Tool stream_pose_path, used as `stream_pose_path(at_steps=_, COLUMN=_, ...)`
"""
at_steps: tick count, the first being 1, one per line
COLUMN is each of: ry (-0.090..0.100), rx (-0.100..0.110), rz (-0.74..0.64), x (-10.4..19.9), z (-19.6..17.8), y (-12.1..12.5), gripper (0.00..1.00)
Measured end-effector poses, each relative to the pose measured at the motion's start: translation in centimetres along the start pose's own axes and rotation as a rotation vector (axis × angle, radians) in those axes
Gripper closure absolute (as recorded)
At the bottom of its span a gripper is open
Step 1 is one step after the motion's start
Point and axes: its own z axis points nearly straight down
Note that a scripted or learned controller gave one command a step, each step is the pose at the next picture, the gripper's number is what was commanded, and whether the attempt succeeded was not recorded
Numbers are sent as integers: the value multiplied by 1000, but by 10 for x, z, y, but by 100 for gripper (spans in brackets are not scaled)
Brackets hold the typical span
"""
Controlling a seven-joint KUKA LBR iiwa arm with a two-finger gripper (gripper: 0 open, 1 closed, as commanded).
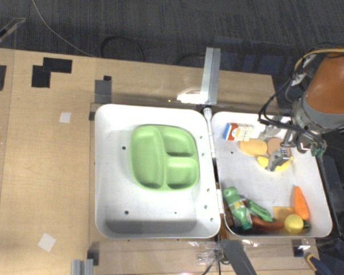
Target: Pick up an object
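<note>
From above, the gripper (281, 159) hangs low in the right bin (323, 186), fingers spread around a small yellow object (266, 162) beside a tan bun (254, 147). A green divided plate (162, 156) fills the left bin (110, 177).

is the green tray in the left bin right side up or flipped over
Right side up. The green tray lies flat in the left bin with its three compartments facing up, their hollows and dividing ridges showing.
</note>
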Motion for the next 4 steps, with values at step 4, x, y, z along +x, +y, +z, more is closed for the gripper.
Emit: stream_pose_path(at_steps=4, ry=-37, rx=17, rz=-261, x=88, z=89, y=18, gripper=0)
